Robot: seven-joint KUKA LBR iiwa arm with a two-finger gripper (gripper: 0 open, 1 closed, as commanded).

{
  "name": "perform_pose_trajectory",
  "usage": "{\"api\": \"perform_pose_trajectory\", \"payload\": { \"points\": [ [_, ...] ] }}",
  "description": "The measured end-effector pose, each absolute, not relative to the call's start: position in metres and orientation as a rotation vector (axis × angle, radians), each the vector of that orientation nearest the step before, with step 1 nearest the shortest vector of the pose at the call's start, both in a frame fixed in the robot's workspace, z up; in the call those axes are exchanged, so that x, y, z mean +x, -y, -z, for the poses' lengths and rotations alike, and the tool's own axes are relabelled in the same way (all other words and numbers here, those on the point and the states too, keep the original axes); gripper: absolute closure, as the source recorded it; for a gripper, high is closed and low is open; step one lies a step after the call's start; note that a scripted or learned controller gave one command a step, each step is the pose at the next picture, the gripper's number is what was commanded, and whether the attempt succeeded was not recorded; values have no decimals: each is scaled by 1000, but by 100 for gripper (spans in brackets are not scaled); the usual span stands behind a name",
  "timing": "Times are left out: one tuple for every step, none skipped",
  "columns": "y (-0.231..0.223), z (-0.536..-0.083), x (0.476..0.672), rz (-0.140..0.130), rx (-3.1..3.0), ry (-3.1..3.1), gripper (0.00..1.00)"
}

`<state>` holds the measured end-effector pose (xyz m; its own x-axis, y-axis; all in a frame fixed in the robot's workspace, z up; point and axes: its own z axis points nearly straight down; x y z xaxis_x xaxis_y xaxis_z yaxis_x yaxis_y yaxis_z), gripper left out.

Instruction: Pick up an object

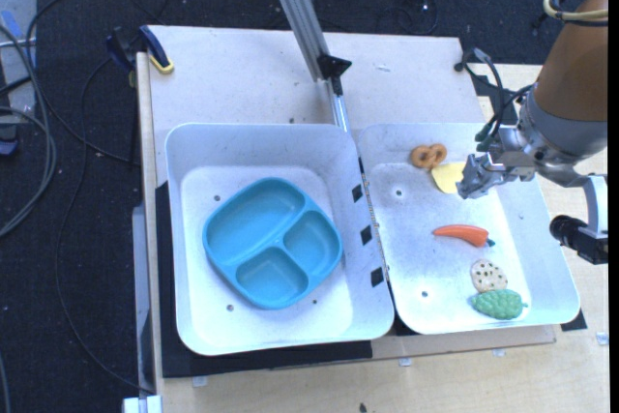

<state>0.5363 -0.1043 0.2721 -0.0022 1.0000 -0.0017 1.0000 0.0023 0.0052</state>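
Note:
The right bin (411,251) holds several small items. A brown pretzel (427,155) lies at the back, with a pale yellow piece (446,177) just in front of it. A red-orange pepper (461,233) lies mid-bin, a speckled cookie (488,277) lies nearer the front, and a green lumpy piece (499,304) lies at the front edge. My gripper (477,180) reaches in from the right and sits low at the yellow piece's right edge, partly covering it. I see nothing lifted off the bin floor.
The left bin (193,171) holds a blue three-part plate (274,241). A grey slanted pole (300,5) runs from the back down to the bins' shared edge. Black clips (368,232) line the divider. Cables lie on the dark floor around the bench.

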Motion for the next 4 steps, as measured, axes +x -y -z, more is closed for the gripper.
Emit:
{"api": "perform_pose_trajectory", "payload": {
  "points": [
    [104, -298, 537, -3, 2216, -2221, 100],
    [66, -287, 551, 0, 2216, -2228, 100],
    [18, -284, 568, -2, 2213, -2229, 100],
    [-24, -270, 578, 0, 2215, -2229, 100]
  ]
}}
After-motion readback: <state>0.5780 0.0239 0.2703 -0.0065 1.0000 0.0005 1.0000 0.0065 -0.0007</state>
